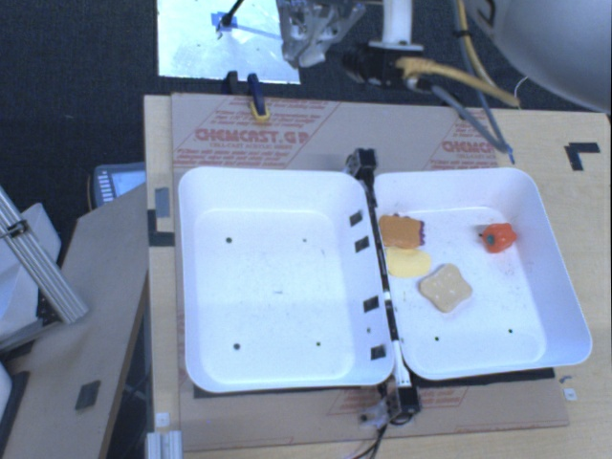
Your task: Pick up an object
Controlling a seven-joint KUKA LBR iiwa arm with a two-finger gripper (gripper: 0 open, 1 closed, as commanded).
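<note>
Arm up at top right, big grey body bulging in from the corner, yellow cable trailing off it over the bench. Wrist reaching left along the top edge, well above and behind both bins. Gripper hanging near top centre over dark floor, beside a shiny square sheet; metal parts blurred, opening cannot be told, nothing seen in its grasp. Left bin white, bare floor with small dark dots. Right bin holding four small items: tan biscuit-shaped piece near the middle, yellow flat piece just beside it, orange block with a purple edge by the left wall, red-orange piece toward the right. All four lying flat on the bin floor, far from the gripper.
</note>
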